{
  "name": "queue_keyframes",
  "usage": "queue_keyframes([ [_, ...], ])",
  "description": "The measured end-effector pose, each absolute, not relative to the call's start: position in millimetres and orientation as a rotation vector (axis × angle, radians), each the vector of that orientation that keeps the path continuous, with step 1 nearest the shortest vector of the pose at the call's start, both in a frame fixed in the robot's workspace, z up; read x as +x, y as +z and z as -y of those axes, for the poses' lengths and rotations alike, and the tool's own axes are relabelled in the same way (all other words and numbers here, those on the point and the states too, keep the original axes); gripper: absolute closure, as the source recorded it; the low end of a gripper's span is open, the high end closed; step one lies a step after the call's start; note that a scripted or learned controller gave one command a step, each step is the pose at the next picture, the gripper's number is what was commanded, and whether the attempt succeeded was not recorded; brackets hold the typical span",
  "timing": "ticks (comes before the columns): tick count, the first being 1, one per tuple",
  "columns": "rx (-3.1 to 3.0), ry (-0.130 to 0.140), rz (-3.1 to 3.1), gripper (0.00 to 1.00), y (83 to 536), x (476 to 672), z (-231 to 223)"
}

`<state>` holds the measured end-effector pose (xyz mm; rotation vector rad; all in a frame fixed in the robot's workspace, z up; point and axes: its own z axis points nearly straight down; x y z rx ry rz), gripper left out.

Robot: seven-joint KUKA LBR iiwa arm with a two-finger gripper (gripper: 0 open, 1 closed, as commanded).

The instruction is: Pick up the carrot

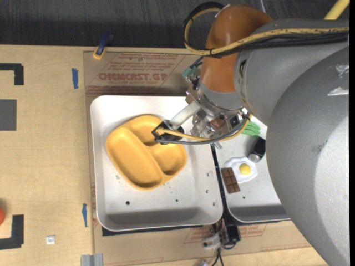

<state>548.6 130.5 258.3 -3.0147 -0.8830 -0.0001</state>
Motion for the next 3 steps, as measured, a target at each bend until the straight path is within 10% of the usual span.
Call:
queue_keyframes([
  [1,-3.084,-0.002,0.597,1.0,290,547.8,-109],
  [2,-3.125,0.002,0.313,1.0,226,483.2,-141],
  [3,-3.126,-0.002,0.313,1.0,262,537.9,-109],
])
